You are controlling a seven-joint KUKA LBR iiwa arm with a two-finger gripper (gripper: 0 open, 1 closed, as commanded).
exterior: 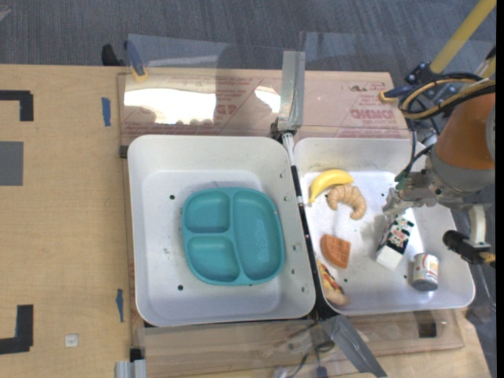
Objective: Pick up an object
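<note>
- Nearest the camera, at about 6 o'clock in the right bin (pixel 461 294), a hot-dog-like toy (pixel 332 283) lay wedged against the bin's near-left wall, probably where it slid to rest
- Just beyond it, one waffle piece (pixel 336 251) lay flat on the bin floor, and at 4 o'clock one small can (pixel 424 271) lay on its side near the right rim
- Toward 3 o'clock of that bin's middle, one small carton (pixel 395 243) leaned tilted, directly under the gripper (pixel 403 201); I judged it the likely target for the pick, since the arm hung above it
- Whether the gripper was spread or pressed together I could not tell, and nothing was seen pinched in it
- Farther back, at 11 o'clock in the right bin, one croissant (pixel 348 199) touched one banana (pixel 329 183) just behind it
- In the left bin (pixel 150 211) sat one teal tray (pixel 234 235) with three compartments, centred and flat, all of them bare, likely a drop-off spot
- Count: two white bins side by side on the worktop (pixel 63 211), six loose things in the right one, one tray in the left
- Farthest away, a clear panel (pixel 213 93) stood behind the bins
</note>
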